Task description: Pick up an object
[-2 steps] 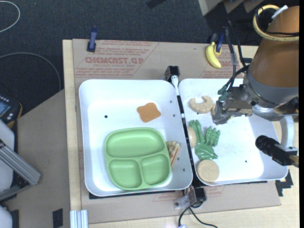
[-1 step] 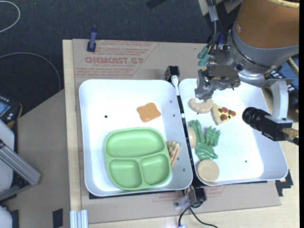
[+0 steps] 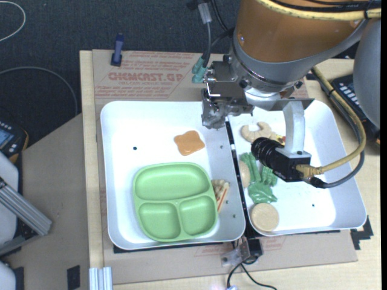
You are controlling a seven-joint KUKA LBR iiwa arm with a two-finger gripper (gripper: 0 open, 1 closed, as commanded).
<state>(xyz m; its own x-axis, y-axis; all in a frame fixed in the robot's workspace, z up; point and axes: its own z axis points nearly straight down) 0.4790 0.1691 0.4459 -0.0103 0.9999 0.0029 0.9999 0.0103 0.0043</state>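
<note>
My gripper [image 3: 213, 115] hangs over the back right corner of the left bin [image 3: 118, 162], close to the wall between the two bins, with nothing visibly in it. A flat orange piece [image 3: 188, 142] lies on the bin floor just in front of it and to the left. A green divided plate [image 3: 175, 199] takes up the front of that bin, with a small tan item [image 3: 221, 192] at its right edge. In the right bin [image 3: 338, 180] lie a cream curled piece [image 3: 257, 130], a green toy [image 3: 260, 179] and a tan round disc [image 3: 265, 217].
The orange and grey arm [image 3: 296, 23] covers the back of the right bin. A black cylinder on a white bracket [image 3: 278, 157], with a yellowish cable, hangs over that bin's middle. A cardboard sheet [image 3: 145, 74] lies behind the bins, with a blue clip [image 3: 117, 49] on it.
</note>
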